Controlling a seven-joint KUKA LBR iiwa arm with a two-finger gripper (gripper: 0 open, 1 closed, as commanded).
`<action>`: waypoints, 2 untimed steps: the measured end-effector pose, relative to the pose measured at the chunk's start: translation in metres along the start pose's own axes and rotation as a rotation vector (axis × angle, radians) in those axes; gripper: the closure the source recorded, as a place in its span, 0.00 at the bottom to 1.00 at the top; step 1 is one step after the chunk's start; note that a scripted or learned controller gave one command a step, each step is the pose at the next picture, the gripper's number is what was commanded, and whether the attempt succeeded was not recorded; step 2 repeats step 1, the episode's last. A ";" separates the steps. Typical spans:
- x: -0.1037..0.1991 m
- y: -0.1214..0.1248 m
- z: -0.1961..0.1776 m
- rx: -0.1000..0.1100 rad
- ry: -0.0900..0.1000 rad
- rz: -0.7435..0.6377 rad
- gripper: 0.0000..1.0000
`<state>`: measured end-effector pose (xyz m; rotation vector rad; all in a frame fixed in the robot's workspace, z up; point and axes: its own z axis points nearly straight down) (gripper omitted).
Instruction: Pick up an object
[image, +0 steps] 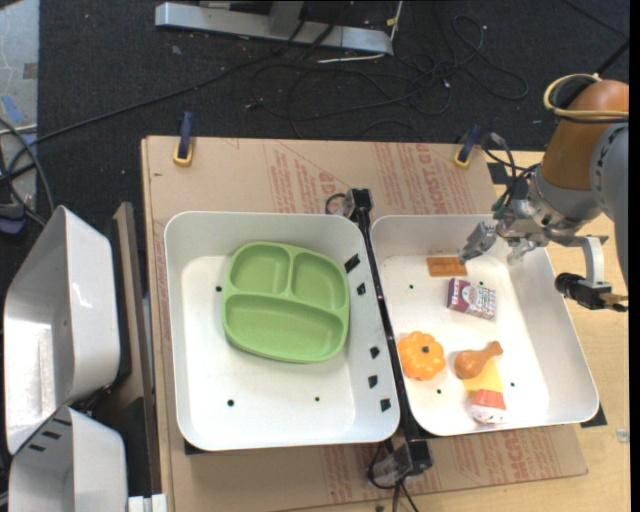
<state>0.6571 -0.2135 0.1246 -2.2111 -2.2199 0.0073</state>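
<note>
Gripper (497, 240) upper right of frame, above the right bin's (570, 330) far edge; fingers spread wide, nothing between them. Orange cracker (445, 266) lies just lower left of it.

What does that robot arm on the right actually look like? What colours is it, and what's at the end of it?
The arm is a thick, rounded grey tube with a glossy orange band above the wrist. It ends in a small metal two-finger gripper, silver-grey with slim fingers. Thin dark cables run along the wrist, and a pale bracket with a black part sticks out beside it.
</note>
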 end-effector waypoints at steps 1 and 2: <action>0.000 0.001 0.035 -0.007 -0.002 0.000 0.00; 0.000 0.001 0.035 -0.007 -0.002 0.000 0.00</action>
